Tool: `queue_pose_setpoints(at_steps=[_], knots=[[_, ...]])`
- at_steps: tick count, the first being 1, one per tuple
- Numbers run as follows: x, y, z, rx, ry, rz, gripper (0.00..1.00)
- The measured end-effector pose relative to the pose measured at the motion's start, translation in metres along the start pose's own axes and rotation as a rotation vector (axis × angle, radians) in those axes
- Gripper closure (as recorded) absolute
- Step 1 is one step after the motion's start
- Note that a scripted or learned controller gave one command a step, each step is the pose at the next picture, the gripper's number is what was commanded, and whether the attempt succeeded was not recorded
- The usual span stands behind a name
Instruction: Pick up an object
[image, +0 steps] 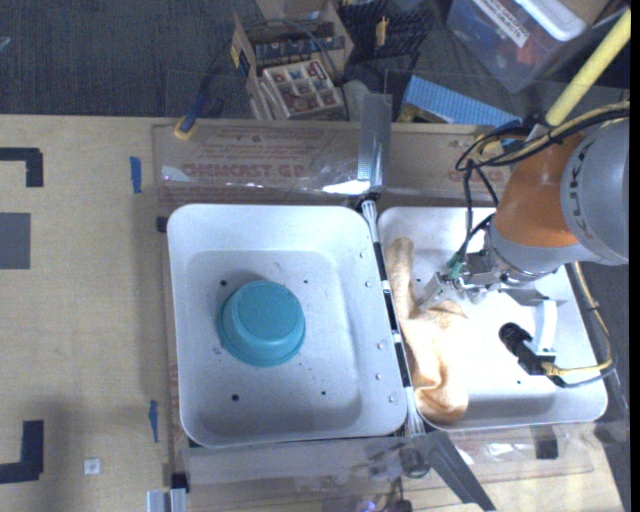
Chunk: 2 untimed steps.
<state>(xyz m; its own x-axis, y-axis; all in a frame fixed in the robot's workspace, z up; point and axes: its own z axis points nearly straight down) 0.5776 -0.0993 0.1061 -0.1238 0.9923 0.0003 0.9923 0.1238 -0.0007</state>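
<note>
At the frame's left centre, a teal bowl (262, 321) sits upside down in the left bin (190, 240). Right of the divider, a tan, bread-like object (425, 345) lies along the right bin's (580, 400) left wall. My end effector (445, 283) hovers just above it, right of centre; I cannot tell its state.
</note>
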Motion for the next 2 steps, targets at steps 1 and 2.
queue_pose_setpoints(at_steps=[1,2], knots=[[-0.026,-0.039,0.015,-0.013,-0.003,-0.182,0.0],[-0.026,-0.037,0.004,-0.018,-0.003,-0.179,1.0]])
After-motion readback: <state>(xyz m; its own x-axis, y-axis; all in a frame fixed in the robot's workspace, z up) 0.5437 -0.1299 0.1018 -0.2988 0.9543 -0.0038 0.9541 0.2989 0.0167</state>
